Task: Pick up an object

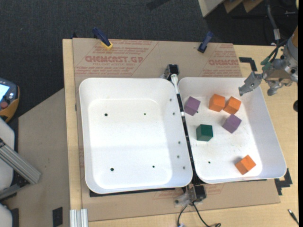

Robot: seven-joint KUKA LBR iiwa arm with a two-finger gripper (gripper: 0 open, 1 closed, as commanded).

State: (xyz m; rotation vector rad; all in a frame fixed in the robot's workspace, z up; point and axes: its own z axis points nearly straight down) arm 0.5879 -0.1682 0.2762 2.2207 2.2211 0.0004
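The right bin (267, 126) holds several blocks. Two orange cubes (217, 102) (232, 105) sit side by side near its back. One purple cube (191, 105) lies at the back left and another purple cube (232, 123) sits near the middle. A dark green cube (204, 132) rests left of centre, and a third orange cube (245, 164) lies at the front right. My gripper (261, 85) hovers above the bin's back right corner, open, with nothing between its fingers.
The left bin (94, 126) lies beside the right one, with a black divider clamp (172, 72) at the back between them. Blue clamps (102, 38) (205, 41) hold the cardboard base at the back edge.
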